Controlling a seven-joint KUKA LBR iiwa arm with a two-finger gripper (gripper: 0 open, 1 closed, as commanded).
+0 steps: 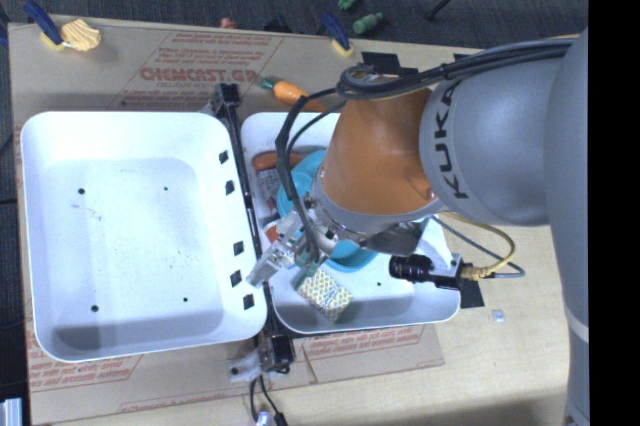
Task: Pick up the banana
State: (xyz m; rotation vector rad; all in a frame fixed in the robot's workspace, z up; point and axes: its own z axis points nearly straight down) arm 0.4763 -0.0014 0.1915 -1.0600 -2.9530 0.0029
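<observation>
My gripper hangs low over the left part of the right bin, close to the divider between the two bins. The arm's orange band and grey wrist cover most of that bin, hiding what lies under them. Just below the gripper lies a small box with a yellow and white dotted pattern. A blue object peeks out beside the arm, and more blue shows under the wrist. A reddish item lies at the bin's far left.
The left bin stands beside the right one, with black clips along the shared rim. An orange carrot-like toy lies on the cardboard behind the right bin. Cables trail from the wrist on the right.
</observation>
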